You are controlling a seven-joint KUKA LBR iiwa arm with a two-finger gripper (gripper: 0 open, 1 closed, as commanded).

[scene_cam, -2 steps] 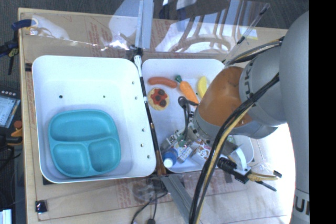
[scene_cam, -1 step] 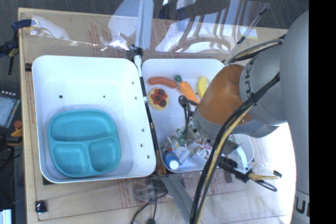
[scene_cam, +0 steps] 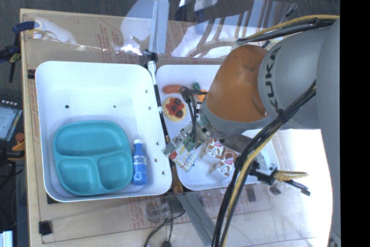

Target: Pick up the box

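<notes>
Two bins logged. My arm [scene_cam: 248, 89] covers much of the right bin [scene_cam: 191, 179]; gripper [scene_cam: 193, 136] state I cannot tell. Boxes [scene_cam: 217, 153] lie beside it. Left bin [scene_cam: 87, 75]: teal tray [scene_cam: 92, 156], blue bottle [scene_cam: 139, 162].

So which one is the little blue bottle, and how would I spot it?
Look at the left white bin, the one holding a big teal divided tray. The blue bottle stands just beside the tray's right edge, close to that bin's right wall. It is slim, darker blue than the tray, and has a white cap.
</notes>
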